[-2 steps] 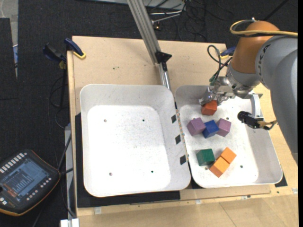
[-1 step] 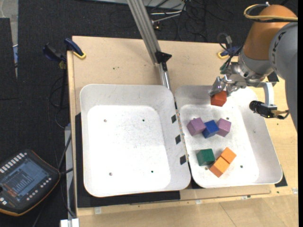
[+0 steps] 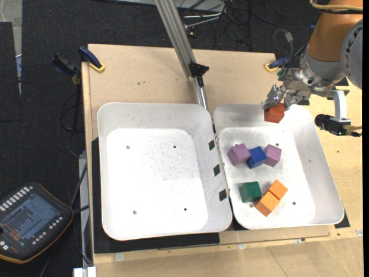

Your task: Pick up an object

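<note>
My gripper (image 3: 277,104) hangs over the far edge of the right bin (image 3: 323,172), shut on a red-orange block (image 3: 274,113) that sits between its fingers, lifted above the bin floor. On the bin floor lie two purple blocks (image 3: 238,153) (image 3: 273,154) with a blue block (image 3: 256,157) between them. Closer to the front are a green block (image 3: 250,191) and two orange blocks (image 3: 278,189) (image 3: 266,203) touching each other.
The left bin (image 3: 115,131) sits beside the right one. A slanted metal pole (image 3: 179,39) runs down to the gap between the bins. Clamps (image 3: 92,59) (image 3: 275,65) hold the board's far corners. A teach pendant (image 3: 29,218) lies at the lower left.
</note>
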You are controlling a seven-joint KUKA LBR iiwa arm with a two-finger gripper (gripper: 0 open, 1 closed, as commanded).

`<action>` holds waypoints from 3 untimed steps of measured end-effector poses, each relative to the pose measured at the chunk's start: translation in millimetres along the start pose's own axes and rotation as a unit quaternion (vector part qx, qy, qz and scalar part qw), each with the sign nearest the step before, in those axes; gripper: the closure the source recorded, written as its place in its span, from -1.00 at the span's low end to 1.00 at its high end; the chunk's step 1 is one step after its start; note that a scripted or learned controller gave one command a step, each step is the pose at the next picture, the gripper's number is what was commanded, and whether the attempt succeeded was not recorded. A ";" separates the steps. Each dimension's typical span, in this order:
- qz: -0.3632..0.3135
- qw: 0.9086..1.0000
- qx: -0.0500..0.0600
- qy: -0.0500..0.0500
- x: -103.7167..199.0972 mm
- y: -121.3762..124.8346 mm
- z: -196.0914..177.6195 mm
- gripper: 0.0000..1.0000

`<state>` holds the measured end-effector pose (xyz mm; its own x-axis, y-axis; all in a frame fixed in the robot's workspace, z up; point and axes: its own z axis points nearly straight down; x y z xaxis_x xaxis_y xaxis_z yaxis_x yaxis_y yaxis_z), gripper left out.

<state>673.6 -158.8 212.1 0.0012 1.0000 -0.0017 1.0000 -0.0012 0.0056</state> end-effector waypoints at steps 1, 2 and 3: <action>0.000 1.000 0.000 0.000 -3.2 -4.9 -45.9 1.00; -0.004 1.000 0.004 0.002 42.1 -19.3 -33.7 1.00; -0.004 1.000 0.004 0.002 92.5 -28.2 -37.3 1.00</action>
<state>645.3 -66.1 249.1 -0.0077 1.0000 0.0021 1.0000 0.0077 -0.0016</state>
